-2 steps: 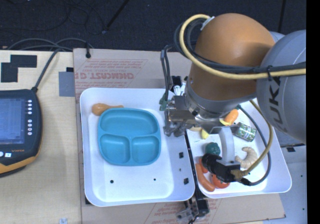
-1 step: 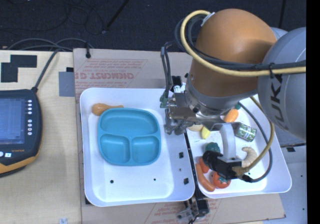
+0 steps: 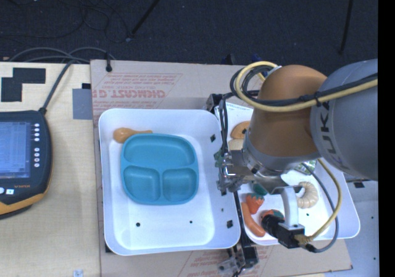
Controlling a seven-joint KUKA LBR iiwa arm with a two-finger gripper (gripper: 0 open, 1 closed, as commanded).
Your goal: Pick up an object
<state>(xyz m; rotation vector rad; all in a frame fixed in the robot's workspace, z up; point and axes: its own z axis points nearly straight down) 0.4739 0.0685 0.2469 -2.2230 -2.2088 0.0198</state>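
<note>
End effector (image 3: pixel 234 174) hangs low over the right bin (image 3: pixel 349 223).
The arm hides most of it, so I cannot tell if it is wide or narrow. An orange carrot (image 3: pixel 252 213) and a pale curly toy (image 3: pixel 307 195) lie close by, so it is likely there to grab one.

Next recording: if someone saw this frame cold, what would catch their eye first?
The big grey and orange arm dominates, hanging low over the right bin and hiding most of it. Next comes the blue divided plate lying flat in the middle of the left bin, with a small tan piece just beyond its far left corner. Under the arm, an orange carrot-like piece and a pale curled piece peek out.
</note>
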